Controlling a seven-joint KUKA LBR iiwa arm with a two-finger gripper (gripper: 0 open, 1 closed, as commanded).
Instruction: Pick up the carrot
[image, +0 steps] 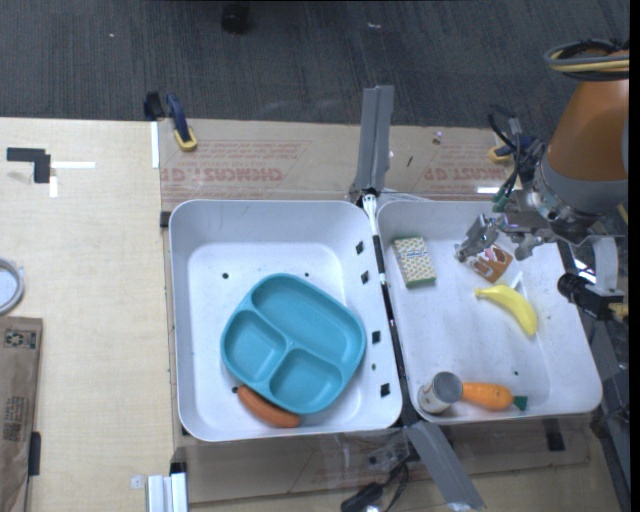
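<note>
The carrot (487, 397) lies in the right bin (570, 405), along that bin's near wall, with its green stub pointing toward the bin's right corner and its blunt end touching, or very nearly touching, a small metal can (440, 391) on its left. The end effector (487, 245) hangs over the far part of the same bin, well away from the carrot, above a small brown-and-white item (492, 264) too blurred to name; whether it is released or clenched cannot be told from this slant. Between it and the carrot lies a banana (512, 308), and a pale green box (413, 262) sits left of the end effector near the divider. The likeliest trouble, as I judge it, comes from the carrot's crowded spot: a descent there could strike the bin's near wall or bump the can, rolling the carrot aside before it is gripped. The carrot's round, tapered body could also slip out under a squeeze placed off its middle. A low sweep toward it might drag the banana along. An orange sausage-like thing (266, 407) under the teal plate (292, 343) in the left bin (185, 300) could be mistaken for the target.
</note>
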